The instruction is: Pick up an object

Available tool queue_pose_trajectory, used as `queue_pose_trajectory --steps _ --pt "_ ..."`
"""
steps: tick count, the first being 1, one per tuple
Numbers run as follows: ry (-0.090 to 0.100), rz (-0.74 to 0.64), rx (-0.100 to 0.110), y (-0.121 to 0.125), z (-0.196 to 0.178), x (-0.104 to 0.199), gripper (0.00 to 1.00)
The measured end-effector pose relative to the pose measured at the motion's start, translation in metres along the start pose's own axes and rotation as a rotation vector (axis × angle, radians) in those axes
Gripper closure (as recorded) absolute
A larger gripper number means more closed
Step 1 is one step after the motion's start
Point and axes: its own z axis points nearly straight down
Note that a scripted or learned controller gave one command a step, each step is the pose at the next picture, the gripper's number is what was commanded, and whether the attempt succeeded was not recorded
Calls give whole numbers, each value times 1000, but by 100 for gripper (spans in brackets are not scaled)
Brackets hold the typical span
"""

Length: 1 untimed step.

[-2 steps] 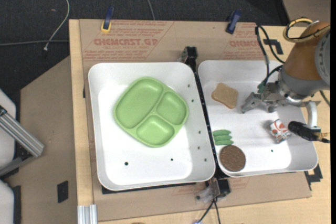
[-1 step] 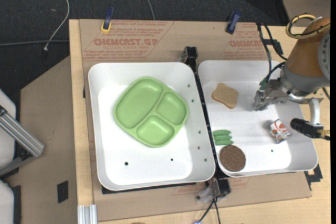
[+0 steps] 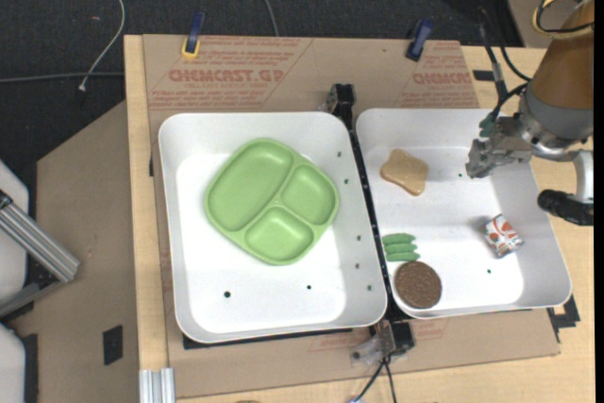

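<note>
The desk [image 3: 94, 231] carries two white bins side by side. The left bin [image 3: 189, 288] holds a green divided plate [image 3: 273, 200]. The right bin [image 3: 528, 288] holds a tan toast slice [image 3: 405, 172], a brown round cookie [image 3: 417, 284], green pea pods [image 3: 400, 247] just above the cookie, and a small red-and-white packet [image 3: 502, 235]. The gripper [image 3: 483, 158] hangs over the right bin's upper part, right of the toast and apart from it; whether it is open cannot be told.

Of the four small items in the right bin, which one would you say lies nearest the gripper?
The tan toast slice, straight left of the gripper. The red-and-white wrapped piece, green pea pods and brown cookie lie farther toward the front.
</note>
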Motion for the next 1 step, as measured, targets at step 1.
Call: queue_pose_trajectory --steps 1 --pt "-1 0 -1 1 -66 1 100"
